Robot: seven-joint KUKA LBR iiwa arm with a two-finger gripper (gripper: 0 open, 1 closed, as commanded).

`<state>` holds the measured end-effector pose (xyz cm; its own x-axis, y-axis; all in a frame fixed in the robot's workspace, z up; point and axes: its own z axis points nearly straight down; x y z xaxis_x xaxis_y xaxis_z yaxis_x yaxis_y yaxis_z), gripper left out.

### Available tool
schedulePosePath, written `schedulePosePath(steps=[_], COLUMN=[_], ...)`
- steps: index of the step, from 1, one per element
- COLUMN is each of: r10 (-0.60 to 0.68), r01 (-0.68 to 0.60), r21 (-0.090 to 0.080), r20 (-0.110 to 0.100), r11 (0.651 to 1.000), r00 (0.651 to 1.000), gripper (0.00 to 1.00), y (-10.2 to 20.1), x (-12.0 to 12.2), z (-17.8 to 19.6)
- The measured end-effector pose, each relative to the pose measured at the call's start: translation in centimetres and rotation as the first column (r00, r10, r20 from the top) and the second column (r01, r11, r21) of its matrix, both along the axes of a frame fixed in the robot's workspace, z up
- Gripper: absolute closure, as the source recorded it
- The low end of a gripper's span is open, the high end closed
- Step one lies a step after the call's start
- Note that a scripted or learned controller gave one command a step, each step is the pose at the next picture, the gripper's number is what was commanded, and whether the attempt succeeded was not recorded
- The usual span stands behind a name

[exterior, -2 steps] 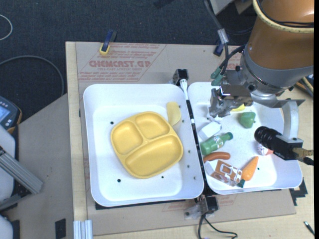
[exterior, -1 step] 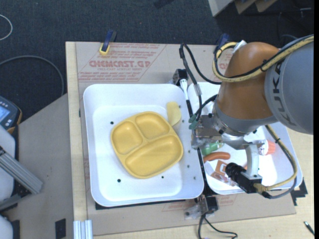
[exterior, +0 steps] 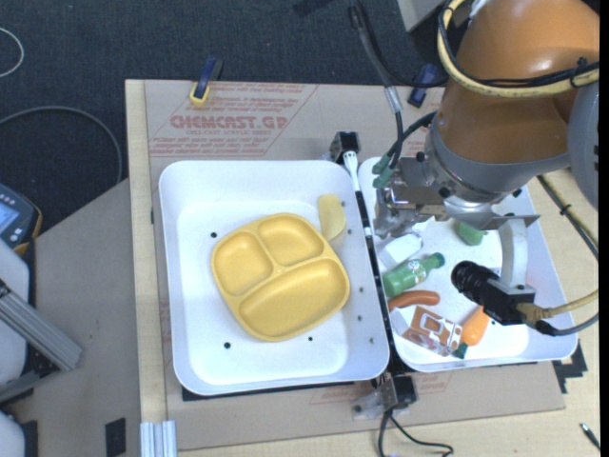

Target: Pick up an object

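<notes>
My gripper [exterior: 394, 219] hangs low over the far-left part of the right bin [exterior: 550, 343], under the arm's big orange band [exterior: 519, 60]. A white object [exterior: 401, 248] lies directly in front of it. Nearer to me are a green bottle [exterior: 412, 273] on its side, a reddish sausage [exterior: 415, 300], an orange carrot [exterior: 476, 327] and a brown-and-white printed packet [exterior: 433, 329]. A green piece [exterior: 468, 232] peeks out beneath the wrist. The arm's body hides the far part of this bin.
The left bin [exterior: 186, 255] holds a yellow divided plate [exterior: 279, 274] and a pale yellow slice [exterior: 331, 217] by its right wall. A black cable fitting [exterior: 487, 291] and a hose lie over the right bin. Clamps sit along the ridge between the bins.
</notes>
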<state>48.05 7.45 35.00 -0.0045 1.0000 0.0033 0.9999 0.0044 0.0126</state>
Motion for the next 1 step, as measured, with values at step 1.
schedulePosePath(steps=[1], r10=[-0.010], r01=[0.010], r21=[-0.006], r20=[-0.021], r11=[1.000], r00=[1.000], gripper=[1.00], y=[-4.09], x=[3.64], z=[-8.59])
